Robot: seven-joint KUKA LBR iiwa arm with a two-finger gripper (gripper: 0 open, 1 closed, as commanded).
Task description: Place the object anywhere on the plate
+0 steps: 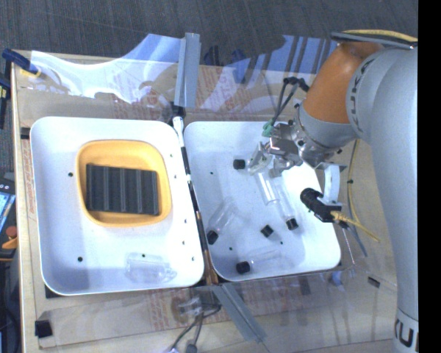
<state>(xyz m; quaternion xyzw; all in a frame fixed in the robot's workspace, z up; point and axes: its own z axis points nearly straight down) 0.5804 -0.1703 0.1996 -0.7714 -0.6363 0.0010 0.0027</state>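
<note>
Clear plastic piece (148,268) lies beside yellow plate (122,155), not on it; gripper (268,160) over right bin (320,252), grip state indeterminate — placement pending.

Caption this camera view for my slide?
Arm's gripper over right bin of small clear items; yellow plate sits in left bin.
</note>
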